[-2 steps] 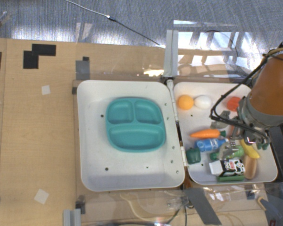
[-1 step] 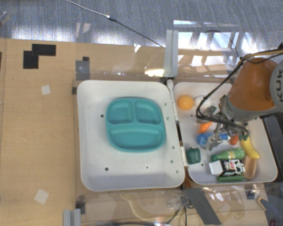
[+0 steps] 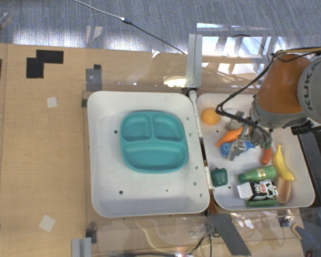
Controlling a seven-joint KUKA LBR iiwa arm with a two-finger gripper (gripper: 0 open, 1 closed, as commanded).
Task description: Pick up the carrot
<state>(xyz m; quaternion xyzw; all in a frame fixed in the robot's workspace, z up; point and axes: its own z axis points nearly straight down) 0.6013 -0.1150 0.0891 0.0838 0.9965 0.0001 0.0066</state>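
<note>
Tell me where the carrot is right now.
The carrot lies in the right bin, near its left wall, just below the orange ball and above the blue toy, beside the gripper.

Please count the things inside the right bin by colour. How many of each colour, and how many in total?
Orange: 2, the round fruit and the carrot
Blue: 1
Red: 1
Yellow: 1, the banana
Green: 2, the bottle and the cup
Tan: 1
White and black: 1, the carton
Total: 9

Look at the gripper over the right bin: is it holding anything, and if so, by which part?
It cannot be told. The gripper sits low over the right bin, right beside the carrot and a blue item, but the view does not show a hold on either.
</note>
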